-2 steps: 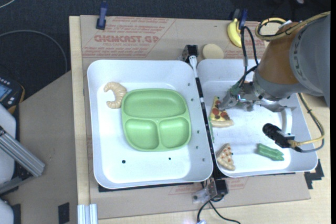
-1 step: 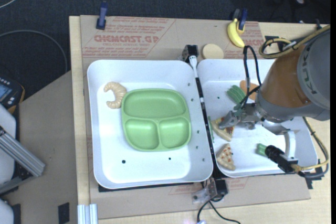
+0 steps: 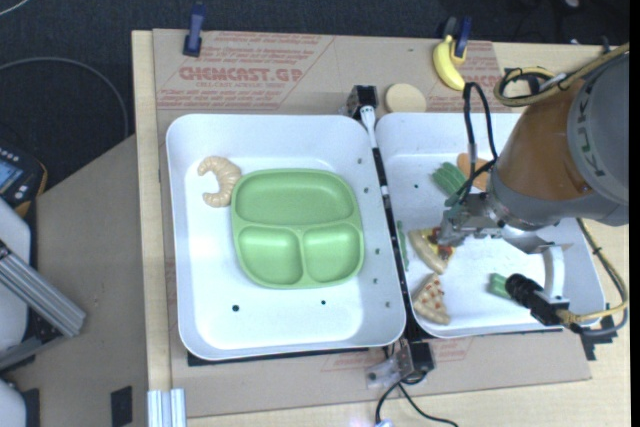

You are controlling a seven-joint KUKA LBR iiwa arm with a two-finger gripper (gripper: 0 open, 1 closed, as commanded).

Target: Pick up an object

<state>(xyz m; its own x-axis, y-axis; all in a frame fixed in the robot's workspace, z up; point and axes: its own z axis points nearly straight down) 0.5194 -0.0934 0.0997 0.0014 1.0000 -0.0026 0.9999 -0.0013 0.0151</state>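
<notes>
My gripper (image 3: 449, 231) is low in the right bin (image 3: 400, 155), near its left wall, and the arm's grey and orange wrist covers much of that bin. Just under and left of the gripper lies a pizza slice toy (image 3: 428, 252). Whether the gripper touches it is hidden from me. A second pizza slice (image 3: 432, 298) lies closer to the front edge. Behind the gripper are a green toy (image 3: 449, 178) and an orange piece (image 3: 467, 162), partly hidden by the arm.
The left bin (image 3: 190, 215) holds a green divided plate (image 3: 297, 227) and a tan croissant (image 3: 219, 179) at its back left. On the bench behind the bins lie a yellow banana (image 3: 449, 66) and a round tan disc (image 3: 405, 98).
</notes>
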